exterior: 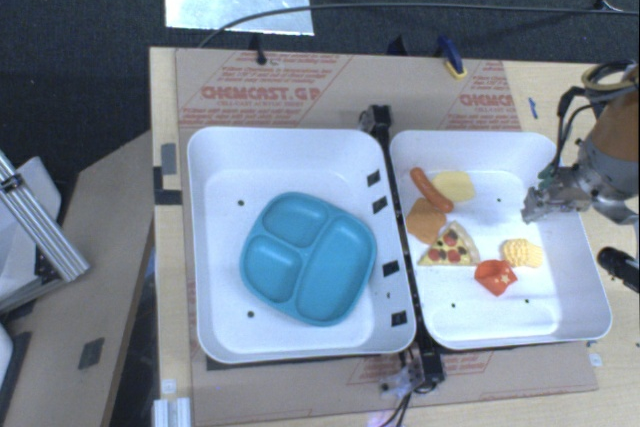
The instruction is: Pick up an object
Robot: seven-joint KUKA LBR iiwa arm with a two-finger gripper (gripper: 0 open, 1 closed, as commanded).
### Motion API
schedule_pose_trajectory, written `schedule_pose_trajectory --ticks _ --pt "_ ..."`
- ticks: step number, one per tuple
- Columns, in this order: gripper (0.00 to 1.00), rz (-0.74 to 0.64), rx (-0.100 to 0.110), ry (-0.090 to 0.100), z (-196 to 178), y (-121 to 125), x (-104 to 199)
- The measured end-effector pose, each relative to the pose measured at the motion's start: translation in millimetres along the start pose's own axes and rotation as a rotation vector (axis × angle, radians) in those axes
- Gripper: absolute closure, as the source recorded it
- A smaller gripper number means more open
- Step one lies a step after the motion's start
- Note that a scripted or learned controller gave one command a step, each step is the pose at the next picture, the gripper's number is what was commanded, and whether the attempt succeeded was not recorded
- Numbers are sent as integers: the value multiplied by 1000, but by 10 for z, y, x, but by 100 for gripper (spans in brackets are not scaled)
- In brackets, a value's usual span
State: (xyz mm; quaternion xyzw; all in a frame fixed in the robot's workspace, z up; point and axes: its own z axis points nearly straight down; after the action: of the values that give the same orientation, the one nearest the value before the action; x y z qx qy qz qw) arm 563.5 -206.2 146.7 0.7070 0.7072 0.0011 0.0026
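- Two white bins sitting side by side: left bin (215, 215), right bin (520, 315).
- Blue divided plate (308, 258) lying in left bin.
- Arm w/ gripper (545, 200) hanging over right bin's right edge, nothing seen btwn fingers; can't tell if spread or pressed.
- Toy food lying in right bin, apart from gripper: pizza slice (449, 246), sausage (430, 188), corn (522, 253), red pepper (496, 276).

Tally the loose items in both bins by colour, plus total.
Blue: 1, the blue plastic divided plate
Red: 2, the red-orange toy sausage, the red toy pepper piece
Yellow: 2, the pale yellow toy slice, the yellow toy corn cob
Orange-brown: 1, the orange-brown toy piece
Multicoloured: 1, the toy pizza slice
Total: 7
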Motion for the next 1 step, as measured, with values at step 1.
schedule_pose_trajectory --ticks 1 --pt "100 -5 -2 0 -577 65 4"
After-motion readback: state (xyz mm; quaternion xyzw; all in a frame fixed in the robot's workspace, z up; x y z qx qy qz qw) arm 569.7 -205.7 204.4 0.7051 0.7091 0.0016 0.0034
